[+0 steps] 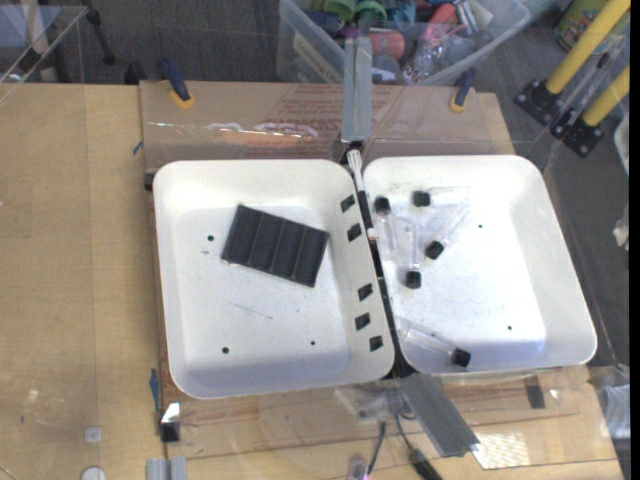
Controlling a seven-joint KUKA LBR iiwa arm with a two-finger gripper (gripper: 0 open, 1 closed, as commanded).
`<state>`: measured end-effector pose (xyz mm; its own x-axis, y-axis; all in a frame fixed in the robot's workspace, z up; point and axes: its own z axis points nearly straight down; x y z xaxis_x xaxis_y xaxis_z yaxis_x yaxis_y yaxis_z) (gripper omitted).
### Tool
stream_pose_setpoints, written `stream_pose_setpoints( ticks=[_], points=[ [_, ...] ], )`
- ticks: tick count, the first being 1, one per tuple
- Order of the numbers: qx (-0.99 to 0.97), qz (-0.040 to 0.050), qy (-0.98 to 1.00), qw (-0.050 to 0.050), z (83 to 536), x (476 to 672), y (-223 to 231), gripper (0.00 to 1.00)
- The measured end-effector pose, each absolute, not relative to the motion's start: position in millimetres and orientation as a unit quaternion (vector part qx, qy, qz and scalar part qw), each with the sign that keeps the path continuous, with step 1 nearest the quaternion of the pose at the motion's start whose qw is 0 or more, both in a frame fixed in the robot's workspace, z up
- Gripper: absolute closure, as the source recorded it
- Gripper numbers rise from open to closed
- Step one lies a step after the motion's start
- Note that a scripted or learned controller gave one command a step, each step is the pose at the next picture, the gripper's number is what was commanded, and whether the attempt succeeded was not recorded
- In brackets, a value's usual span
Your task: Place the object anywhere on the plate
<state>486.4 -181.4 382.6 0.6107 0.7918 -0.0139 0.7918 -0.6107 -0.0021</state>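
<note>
Right bin (pixel 520 268): clear item with black caps (pixel 415 238) | left bin (pixel 200 298): dark ribbed slab (pixel 275 245)

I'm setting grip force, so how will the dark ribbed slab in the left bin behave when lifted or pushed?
The dark ribbed slab lies flat in the left bin, so it looks stiff and unlikely to roll or tip. Its low profile probably makes edges hard to grip. Pushed, it would likely slide.

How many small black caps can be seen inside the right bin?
5: one cap near the divider, one beside it, one mid-bin, one below, one near the front edge. Others may be hidden.
</note>
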Motion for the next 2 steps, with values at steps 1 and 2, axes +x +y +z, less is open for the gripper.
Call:
stream_pose_setpoints(
  ticks=[1, 2],
  points=[
    [0.897, -0.0069, 0.441, 0.002, 382.6, 486.5, -181.2, 0.00],
    [0.897, -0.0072, 0.442, 0.003, 392.2, 487.1, -181.8, 1.00]
  ],
)
